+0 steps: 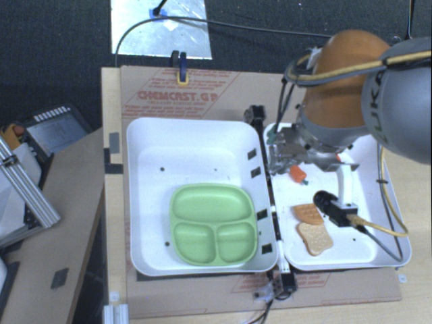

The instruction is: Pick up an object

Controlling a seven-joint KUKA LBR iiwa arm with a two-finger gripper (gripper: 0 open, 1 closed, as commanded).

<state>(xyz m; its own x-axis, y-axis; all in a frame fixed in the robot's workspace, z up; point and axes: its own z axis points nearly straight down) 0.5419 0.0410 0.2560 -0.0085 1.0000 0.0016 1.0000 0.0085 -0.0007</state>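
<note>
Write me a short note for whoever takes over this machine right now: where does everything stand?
Gripper: low over the far left part of the right bin; whether it is open or shut can't be told.
Right bin: small orange piece beside the gripper, and two bread slices nearer the front.
Left bin: green divided plate.
Done: nothing visibly lifted.
Left: grasp one object and raise it.

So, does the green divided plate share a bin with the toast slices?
No, the green divided plate lies in the other white bin.

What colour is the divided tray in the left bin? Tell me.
The tray is pale green, plain in the camera view.
</note>
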